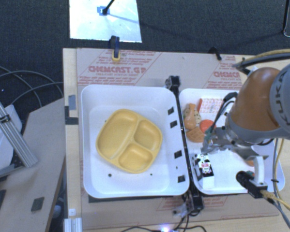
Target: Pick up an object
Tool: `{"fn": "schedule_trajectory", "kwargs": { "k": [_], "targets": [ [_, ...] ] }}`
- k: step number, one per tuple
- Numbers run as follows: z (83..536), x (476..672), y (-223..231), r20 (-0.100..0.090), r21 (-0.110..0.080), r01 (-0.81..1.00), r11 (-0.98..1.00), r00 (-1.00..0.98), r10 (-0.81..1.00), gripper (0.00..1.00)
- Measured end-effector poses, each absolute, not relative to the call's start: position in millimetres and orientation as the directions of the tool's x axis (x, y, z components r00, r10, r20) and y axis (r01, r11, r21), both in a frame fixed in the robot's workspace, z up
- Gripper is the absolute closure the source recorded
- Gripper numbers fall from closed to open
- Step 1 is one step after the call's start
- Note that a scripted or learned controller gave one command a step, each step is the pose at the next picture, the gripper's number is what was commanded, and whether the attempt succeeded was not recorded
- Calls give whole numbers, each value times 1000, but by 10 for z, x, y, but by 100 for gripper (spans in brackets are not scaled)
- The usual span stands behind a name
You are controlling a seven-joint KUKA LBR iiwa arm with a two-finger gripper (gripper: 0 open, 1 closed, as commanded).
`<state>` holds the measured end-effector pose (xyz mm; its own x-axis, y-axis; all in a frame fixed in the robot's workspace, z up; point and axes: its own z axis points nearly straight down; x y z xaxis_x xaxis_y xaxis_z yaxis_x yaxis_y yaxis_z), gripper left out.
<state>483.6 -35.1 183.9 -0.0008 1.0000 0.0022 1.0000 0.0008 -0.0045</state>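
two white bins sit side by side on the bench; the left bin (86,129) bears a yellow divided tray (129,140), the right bin (222,180) a cluster of small objects. the arm (261,105) reaches in from the right, its orange band bulking over the right bin, wrist bent downward. the gripper (208,146) hangs low over that bin, just beside an orange-brown food piece (195,134) and above a small black-and-white object (204,167); how its jaws stand, i cannot tell
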Motion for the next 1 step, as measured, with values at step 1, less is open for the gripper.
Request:
{"fn": "schedule_trajectory", "kwargs": {
  "k": [1],
  "targets": [
    [1950, 4884, -364, 0, 5, 1000, 3, -3, 1000, 100]
  ]
}}
